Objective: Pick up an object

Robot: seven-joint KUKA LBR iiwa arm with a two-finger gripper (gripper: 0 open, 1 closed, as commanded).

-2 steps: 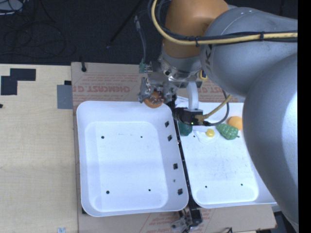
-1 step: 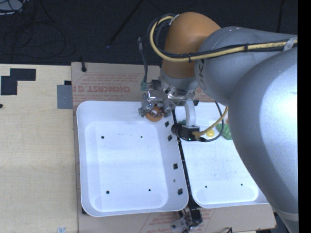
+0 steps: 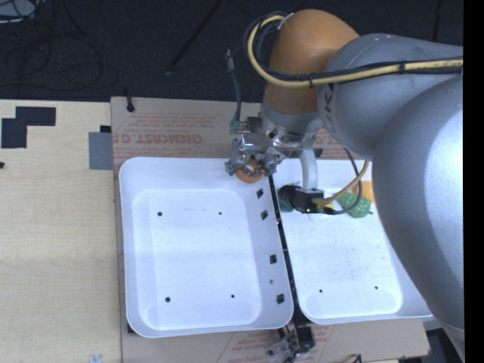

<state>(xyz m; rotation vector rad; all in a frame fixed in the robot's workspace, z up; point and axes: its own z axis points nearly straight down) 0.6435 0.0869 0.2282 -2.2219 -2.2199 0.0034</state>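
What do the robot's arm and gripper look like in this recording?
A bulky, smooth grey arm with a rounded orange band above the wrist. A yellow cable runs along it and loops round the band. The small two-finger gripper is bare silvery metal with dark parts.

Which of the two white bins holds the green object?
The bin on the view's right; the green object lies near its far edge.

Pale wooden bench (image 3: 53, 263) stretches left, printed cardboard sheet (image 3: 174, 123) lying at its far edge, dark floor (image 3: 136, 36) beyond, loose cables (image 3: 15, 6) trailing.
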